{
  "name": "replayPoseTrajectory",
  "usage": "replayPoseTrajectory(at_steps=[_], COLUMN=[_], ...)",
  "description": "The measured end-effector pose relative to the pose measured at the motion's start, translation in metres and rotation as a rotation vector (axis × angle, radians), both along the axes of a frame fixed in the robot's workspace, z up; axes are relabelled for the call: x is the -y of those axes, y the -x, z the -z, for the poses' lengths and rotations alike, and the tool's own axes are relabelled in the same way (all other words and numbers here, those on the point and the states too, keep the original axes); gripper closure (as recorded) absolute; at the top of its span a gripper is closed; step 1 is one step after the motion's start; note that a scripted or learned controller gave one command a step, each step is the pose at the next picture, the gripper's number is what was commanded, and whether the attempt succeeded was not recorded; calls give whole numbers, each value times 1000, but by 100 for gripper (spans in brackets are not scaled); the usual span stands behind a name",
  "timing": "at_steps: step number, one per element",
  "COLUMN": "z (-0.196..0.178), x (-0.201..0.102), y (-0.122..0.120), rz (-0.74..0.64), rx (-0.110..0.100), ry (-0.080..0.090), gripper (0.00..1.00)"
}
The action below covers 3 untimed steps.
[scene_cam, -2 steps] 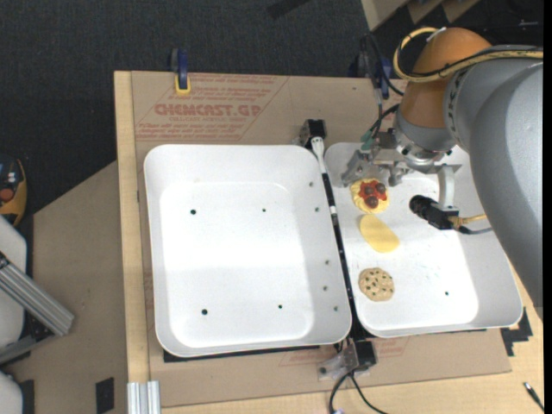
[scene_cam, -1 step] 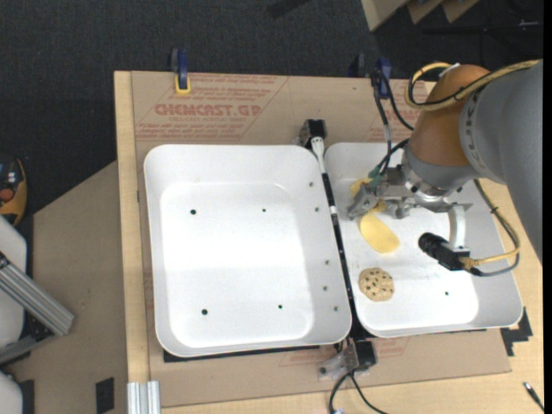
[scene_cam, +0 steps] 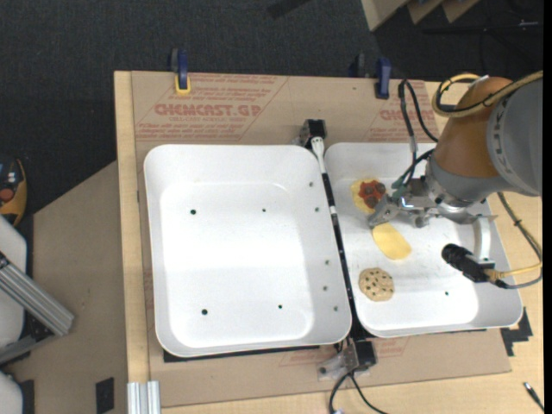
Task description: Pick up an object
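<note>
**Pincer hangs over the right bin**

The pincer (scene_cam: pixel 390 215) hovers among a yellow piece (scene_cam: pixel 392 242) and a red-and-yellow item (scene_cam: pixel 369 192); its grip I cannot tell. Approach, I'd judge; next it must settle squarely onto one.

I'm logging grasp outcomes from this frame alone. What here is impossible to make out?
- The hand: the wrist above hides its fingers, so a grip is unreadable.
- The red and yellow object: its right side lies under the hand; too small to identify.
- The right bin: the arm covers its upper right part.
</note>
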<state>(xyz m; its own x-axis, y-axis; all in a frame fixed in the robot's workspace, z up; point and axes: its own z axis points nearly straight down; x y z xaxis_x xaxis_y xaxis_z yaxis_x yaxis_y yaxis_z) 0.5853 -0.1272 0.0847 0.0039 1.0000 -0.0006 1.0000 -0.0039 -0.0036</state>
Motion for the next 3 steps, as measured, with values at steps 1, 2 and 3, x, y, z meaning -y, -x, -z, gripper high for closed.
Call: replayPoseTrajectory(at_steps=[1,2,3], z=[-11,-10,-16], x=[-2,-2,-6], y=[-2,-1,-70], rz=[-2,-2,-7], rx=[4,3,11], ry=[0,-1,1], gripper=[100,0,0])
